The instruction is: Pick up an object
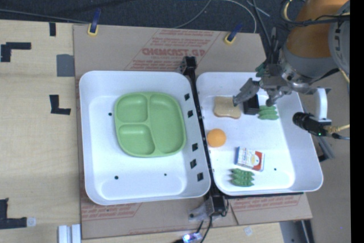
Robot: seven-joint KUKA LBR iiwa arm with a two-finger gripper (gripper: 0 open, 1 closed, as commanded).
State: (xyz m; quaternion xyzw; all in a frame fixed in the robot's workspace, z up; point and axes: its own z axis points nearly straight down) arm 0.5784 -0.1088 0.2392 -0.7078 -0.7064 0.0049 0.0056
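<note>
**Arm over the right bin, nothing in its grip**

Nearest my camera, at the bottom centre of the frame, I see a dark clamp (pixel 209 209) where the two bins meet, with a cable trailing off below it.

From there I go by size. The cardboard sheet (pixel 153 48) under everything spans the middle of the frame, with printed red lettering along its upper part. The left bin (pixel 96 179) sits centre left; the right bin (pixel 296 171) sits centre right, and the two touch along a dark seam. The arm (pixel 318 20) comes in from the upper right, its orange band high in that corner.

In the left bin lies a green divided plate (pixel 151 123), three compartments, flat on the floor of the bin.

The gripper (pixel 257 101) hangs over the upper part of the right bin. I see its two fingers spread apart, one pointing left toward a piece of toast (pixel 227 108), the other just beside a small leafy green toy (pixel 268 114). Nothing sits between them.

Lower in the same bin: a small red and white box (pixel 250 159) to the right of centre, an orange ball (pixel 216 138) close to the seam, and a bunch of green pods (pixel 242 177) near the bottom edge. All are apart from one another.
</note>
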